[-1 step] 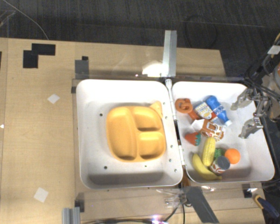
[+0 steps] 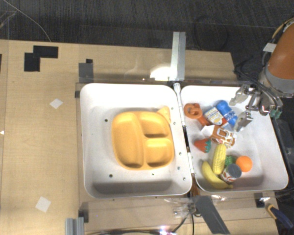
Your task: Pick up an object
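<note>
The gripper (image 2: 246,107) sits over the upper part of the right bin (image 2: 279,153), fingers spread apart with nothing between them. Just to its left lies a blue-and-white carton (image 2: 219,112); an orange pretzel-shaped toy (image 2: 192,110) lies further left. Below the gripper are a corn cob (image 2: 218,158), a banana (image 2: 211,176) and an orange ball (image 2: 244,163) (all clustered). The left bin (image 2: 95,146) holds a yellow divided tray (image 2: 141,139).

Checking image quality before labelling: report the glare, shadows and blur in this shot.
Camera view: glare on the metal post behind the bins; soft shadow along the left bin's near wall under the yellow tray; the claw looks slightly blurred; the toys stay fairly sharp.
</note>
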`<move>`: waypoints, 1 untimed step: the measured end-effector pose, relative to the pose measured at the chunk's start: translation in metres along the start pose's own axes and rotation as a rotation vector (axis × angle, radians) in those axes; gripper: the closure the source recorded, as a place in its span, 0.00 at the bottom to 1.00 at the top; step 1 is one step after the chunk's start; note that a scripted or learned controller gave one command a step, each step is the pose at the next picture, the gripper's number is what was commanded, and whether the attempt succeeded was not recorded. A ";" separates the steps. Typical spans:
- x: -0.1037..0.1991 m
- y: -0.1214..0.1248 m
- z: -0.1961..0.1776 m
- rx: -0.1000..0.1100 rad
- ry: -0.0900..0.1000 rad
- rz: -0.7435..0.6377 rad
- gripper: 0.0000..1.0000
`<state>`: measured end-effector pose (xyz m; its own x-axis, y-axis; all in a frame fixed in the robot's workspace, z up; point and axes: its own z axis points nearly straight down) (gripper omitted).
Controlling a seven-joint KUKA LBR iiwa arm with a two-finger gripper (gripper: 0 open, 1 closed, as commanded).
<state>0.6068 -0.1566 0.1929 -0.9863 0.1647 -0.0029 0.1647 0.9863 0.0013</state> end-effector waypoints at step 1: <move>-0.041 0.005 0.072 0.000 -0.010 0.288 0.00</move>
<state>0.6485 -0.1587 0.1214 -0.8990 0.4379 -0.0119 0.4379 0.8990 0.0035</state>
